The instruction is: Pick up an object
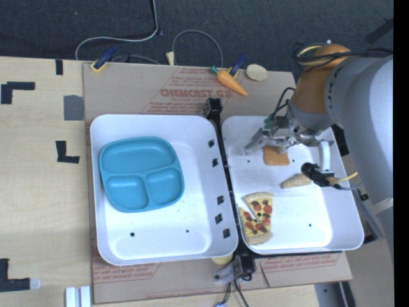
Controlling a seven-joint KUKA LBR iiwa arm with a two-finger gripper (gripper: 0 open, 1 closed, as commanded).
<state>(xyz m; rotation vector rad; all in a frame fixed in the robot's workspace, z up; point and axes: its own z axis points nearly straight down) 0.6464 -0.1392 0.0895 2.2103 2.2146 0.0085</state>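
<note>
Fingers of the gripper [276, 144] hang low in the right bin [332, 226], their tips at or just over a small orange-tan block [277, 157]; whether they are spread or pressed on it cannot be told from this slanted view. Directly beneath the tips, the block looks like a light, stiff toy food piece, probably smooth plastic, so a pinch across its short flat sides should serve best. Just beyond it to the arm's side lies an ice-cream cone toy [297, 181], tapered and apt to slip. Farther toward the bin's near edge rests a pizza slice [257, 217], flat and hard to get under.
</note>
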